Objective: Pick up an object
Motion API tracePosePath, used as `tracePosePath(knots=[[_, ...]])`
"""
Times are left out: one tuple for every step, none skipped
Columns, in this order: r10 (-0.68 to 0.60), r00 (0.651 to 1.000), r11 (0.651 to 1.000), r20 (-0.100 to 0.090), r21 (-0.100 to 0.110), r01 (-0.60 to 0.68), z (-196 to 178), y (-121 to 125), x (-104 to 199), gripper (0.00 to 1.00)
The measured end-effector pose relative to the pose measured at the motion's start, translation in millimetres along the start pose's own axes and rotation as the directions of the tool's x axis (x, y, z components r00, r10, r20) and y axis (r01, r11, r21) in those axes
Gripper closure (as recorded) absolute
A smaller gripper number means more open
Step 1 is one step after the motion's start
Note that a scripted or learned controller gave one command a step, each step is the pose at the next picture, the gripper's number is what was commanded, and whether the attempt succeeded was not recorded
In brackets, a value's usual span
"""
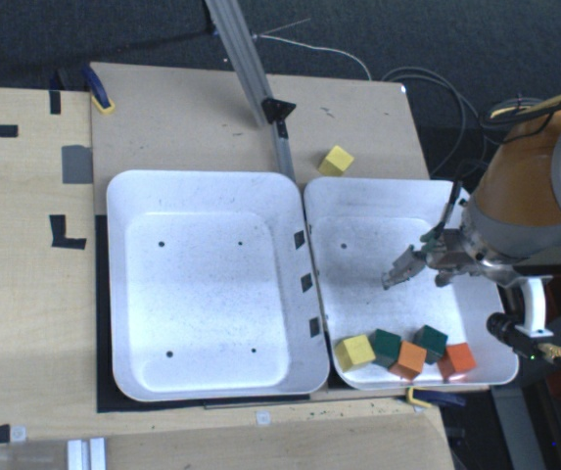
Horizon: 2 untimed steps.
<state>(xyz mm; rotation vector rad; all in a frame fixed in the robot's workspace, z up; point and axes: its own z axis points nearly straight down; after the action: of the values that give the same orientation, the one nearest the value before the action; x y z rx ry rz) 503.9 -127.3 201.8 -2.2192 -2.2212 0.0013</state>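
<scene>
We see the surface (25,164), pale wood with a brown board laid over its middle, carrying two white bins side by side. The left bin (128,262) is the larger-looking one and sits toward the middle of the surface. The right bin (358,204) touches it along a shared rim and reaches the surface's right edge. A grey pole (241,47) slants down from the far edge and ends at the far end of that shared rim.

The arm (520,184), grey with an orange band, comes in over the right bin's right rim. Its pincer (402,270) hangs over the middle of the right bin, pointing left. We cannot tell from this angle how far it is spread, and nothing shows between its tips.

The blocks lie in a cluster along the near edge of the right bin, well apart from the pincer. From left to right we count a yellow block (355,350), a dark green block (387,344), an orange block (410,359), a second green block (431,340) and a red block (457,359) in the near right corner. They sit close together, several touching.

Another yellow block, the loose block (337,161), rests on the brown board just beyond the far rim of the right bin.
</scene>
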Motion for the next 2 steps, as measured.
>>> tracePosePath(knots=[[-0.002, 1.000, 1.000, 0.001, 0.001, 0.002, 113, 36, 40, 0.00], [-0.001, 1.000, 1.000, 0.003, -0.008, 0.001, 61, 79, 15, 0.00]])
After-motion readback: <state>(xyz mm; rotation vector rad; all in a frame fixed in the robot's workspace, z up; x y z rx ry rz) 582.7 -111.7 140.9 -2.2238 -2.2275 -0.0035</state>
